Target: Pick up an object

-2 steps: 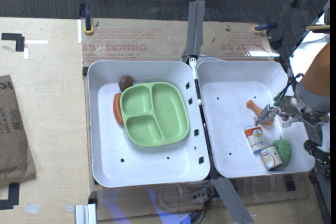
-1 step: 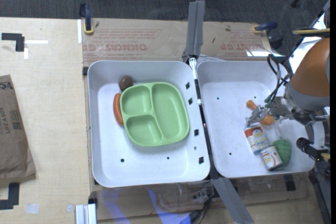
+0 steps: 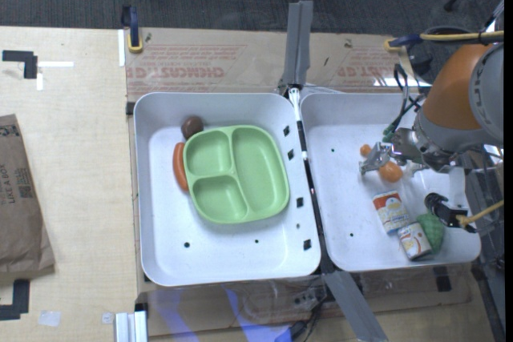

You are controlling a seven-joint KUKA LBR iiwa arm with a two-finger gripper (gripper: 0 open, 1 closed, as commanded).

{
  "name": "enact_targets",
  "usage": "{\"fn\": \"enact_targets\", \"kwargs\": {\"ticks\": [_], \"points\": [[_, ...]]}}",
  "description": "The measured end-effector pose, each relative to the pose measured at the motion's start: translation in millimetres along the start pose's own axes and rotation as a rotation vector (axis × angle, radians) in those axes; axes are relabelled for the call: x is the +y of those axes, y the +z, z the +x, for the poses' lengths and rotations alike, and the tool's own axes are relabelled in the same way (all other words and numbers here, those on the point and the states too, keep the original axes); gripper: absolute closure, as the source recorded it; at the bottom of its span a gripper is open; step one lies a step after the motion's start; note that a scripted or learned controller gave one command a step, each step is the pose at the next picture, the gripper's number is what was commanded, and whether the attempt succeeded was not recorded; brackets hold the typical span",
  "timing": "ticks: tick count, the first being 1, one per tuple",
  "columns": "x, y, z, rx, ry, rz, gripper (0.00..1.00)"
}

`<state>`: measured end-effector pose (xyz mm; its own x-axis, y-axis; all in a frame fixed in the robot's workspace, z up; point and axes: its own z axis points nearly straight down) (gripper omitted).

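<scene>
We see the metal gripper point(image 3: 377, 163) low in the right bin point(image 3: 345, 196), its fingers beside a small round orange fruit point(image 3: 391, 171); whether they are apart or closed, we cannot tell. A smaller orange ball point(image 3: 365, 149) sits just left. Toward the near edge lie two small printed cartons point(image 3: 389, 212) point(image 3: 414, 241) and a nubby green piece point(image 3: 434, 230). Bare white floor stretches left. In the left bin point(image 3: 160, 236), a smooth green divided tray point(image 3: 236, 172) leans over a carrot-like orange piece point(image 3: 179, 166) and a brown ball point(image 3: 192, 126).
</scene>
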<state>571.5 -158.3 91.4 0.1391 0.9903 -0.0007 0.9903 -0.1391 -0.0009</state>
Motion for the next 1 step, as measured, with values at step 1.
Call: {"fn": "enact_targets", "kwargs": {"ticks": [1], "points": [[-0.1, -8.9, -0.8, 0.000, 0.001, 0.001, 1.00]]}}
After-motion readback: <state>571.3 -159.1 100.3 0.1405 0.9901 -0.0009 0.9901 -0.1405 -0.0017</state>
